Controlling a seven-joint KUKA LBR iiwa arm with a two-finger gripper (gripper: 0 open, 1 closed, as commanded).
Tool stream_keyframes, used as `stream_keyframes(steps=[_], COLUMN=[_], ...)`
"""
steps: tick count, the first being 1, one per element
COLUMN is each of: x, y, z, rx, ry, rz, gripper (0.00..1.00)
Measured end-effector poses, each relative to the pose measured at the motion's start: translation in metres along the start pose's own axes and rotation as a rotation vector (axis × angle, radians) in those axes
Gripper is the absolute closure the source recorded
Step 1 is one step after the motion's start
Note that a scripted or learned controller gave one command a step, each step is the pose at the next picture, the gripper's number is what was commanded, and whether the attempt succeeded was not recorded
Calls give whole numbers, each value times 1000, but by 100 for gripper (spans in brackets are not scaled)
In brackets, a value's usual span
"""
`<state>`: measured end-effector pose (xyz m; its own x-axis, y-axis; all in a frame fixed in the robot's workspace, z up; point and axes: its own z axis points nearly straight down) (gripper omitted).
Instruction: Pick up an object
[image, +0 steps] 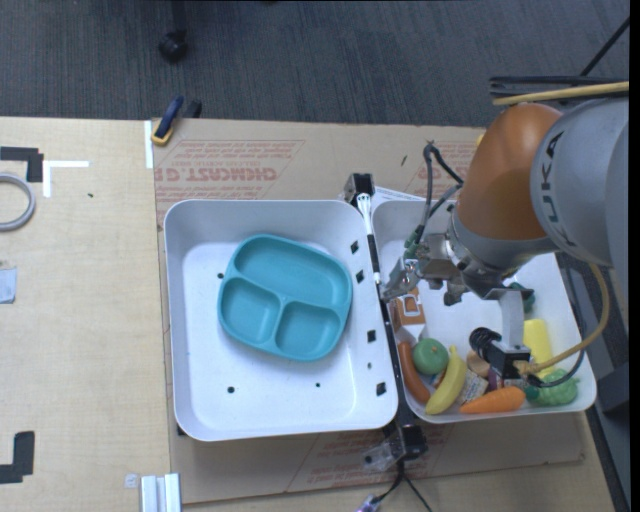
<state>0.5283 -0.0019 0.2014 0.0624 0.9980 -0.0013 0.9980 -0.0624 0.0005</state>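
Observation:
My gripper (437, 281) hangs low over the right bin (570, 290), under the grey arm and its orange band, which cover much of that bin. Toy food lies along the bin's near side: a green round fruit (430, 355), a yellow banana (447, 385), an orange carrot (492, 401), a red-orange sausage (409, 372), a yellow piece (538, 340) and a green leafy piece (560, 392). An orange and white packet (408, 315) lies just below the gripper's left side. The view shows nothing held.
The left bin (200, 380) holds a teal divided plate (285, 297). A black clip (358, 186) sits where the bins meet at the back. Brown cardboard (230, 165) lies under both bins. A blue and yellow tool (166, 120) rests at the bench's far edge.

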Motion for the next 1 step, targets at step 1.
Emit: stream_keyframes(steps=[1], x=[0], y=[0], z=[0], rx=[0], ry=[0], rz=[0], gripper=[0])
